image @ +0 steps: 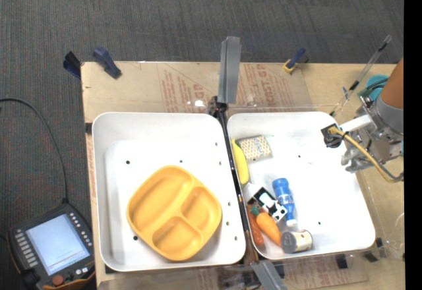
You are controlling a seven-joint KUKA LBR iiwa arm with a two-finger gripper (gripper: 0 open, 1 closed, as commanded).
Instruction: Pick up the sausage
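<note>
1. While the arm [395, 94] reaches in from the right, its tool [353, 160] sits over the right edge of the right bin [316, 134]; whether it is spread or pressed together cannot be told from this view.
2. Sausage [256, 229]: a narrow reddish-brown piece lying along the lower left wall of the right bin, just beside the carrot [268, 227] and well apart from the tool.
3. Same bin, left side: patterned sponge [254, 147] near the top, yellow banana [241, 163] along the left wall below it.
4. Centre-lower area: blue bottle [283, 195], black-and-white block [268, 200] touching it, small grey can [296, 240] near the front wall.
5. Left bin [119, 130] holds a yellow divided plate [174, 212].
6. Both bins rest on a cardboard-covered surface [171, 84]; a teach pendant [53, 246] lies on the floor at lower left.
</note>
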